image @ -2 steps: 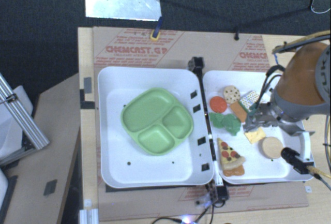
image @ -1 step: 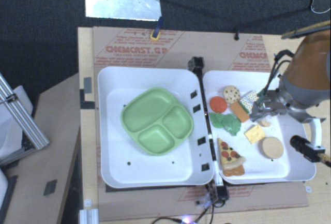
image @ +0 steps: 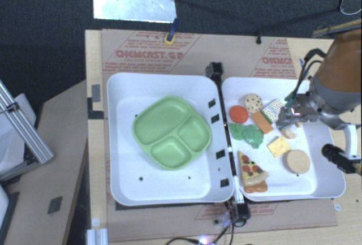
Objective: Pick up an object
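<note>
end effector: (image: pixel 289 119) low in the right bin (image: pixel 325 184), over the gap between the patterned square piece (image: pixel 272 108) and a small pale item (image: pixel 289 132). Can't tell its state from this angle; nothing visibly gripped.
target candidates: all toy food in the right bin: cookie (image: pixel 253 103), tomato slice (image: pixel 238 114), orange block (image: pixel 262 122), green leafy piece (image: pixel 249 135), cheese wedge (image: pixel 278 146), round bun (image: pixel 297 161), pizza slice (image: pixel 252 171).
nearest pick: looks like the small pale item just below the end effector, or the patterned square just beside it.
left bin: (image: pixel 121 181) green divided plate (image: pixel 171 132), no food on it.
how to do it well: commit to one item. Centre over it and come straight down so the neighbours aren't nudged. Flat pieces like the cheese wedge need to be taken by the edges. Lift vertically, clear the bin wall before traversing.
risk: cluster around the orange block is tight; likely to catch two pieces or push one aside.
writing: cardboard sheet (image: pixel 147 51) on the desk (image: pixel 56 119) reads roughly "CHEMCAST", in red, repeated; rest illegible.
</note>
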Robot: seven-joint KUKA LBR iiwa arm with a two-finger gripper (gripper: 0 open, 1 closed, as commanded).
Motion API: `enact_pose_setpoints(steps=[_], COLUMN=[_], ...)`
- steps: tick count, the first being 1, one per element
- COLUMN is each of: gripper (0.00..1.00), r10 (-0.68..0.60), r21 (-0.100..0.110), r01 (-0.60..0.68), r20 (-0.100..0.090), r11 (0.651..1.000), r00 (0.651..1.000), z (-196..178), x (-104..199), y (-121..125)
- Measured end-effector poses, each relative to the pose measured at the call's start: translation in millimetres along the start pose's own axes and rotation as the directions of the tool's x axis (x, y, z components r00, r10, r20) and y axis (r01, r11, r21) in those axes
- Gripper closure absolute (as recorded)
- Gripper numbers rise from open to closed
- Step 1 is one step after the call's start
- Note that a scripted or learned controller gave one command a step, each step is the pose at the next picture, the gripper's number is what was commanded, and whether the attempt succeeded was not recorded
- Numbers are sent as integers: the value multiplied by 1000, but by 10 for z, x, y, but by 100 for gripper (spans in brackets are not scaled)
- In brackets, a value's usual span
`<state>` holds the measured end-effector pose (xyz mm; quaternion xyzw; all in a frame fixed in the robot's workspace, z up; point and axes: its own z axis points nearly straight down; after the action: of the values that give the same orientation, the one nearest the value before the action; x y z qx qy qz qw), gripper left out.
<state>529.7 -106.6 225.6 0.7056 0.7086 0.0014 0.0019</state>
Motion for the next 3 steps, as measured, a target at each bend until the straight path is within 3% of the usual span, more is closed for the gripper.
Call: enact_pose_setpoints(steps=[1,2,3], gripper=[100,100,100], r10=[-4,-3,4], r21=[-1,0,3], r01=[4,3,-4], r20=[-1,-1,0], r11=[1000,1000,1000], r00=[1000,1000,1000], z=[-60,-89,-59], x=[308,432,372], y=[339,494,456])
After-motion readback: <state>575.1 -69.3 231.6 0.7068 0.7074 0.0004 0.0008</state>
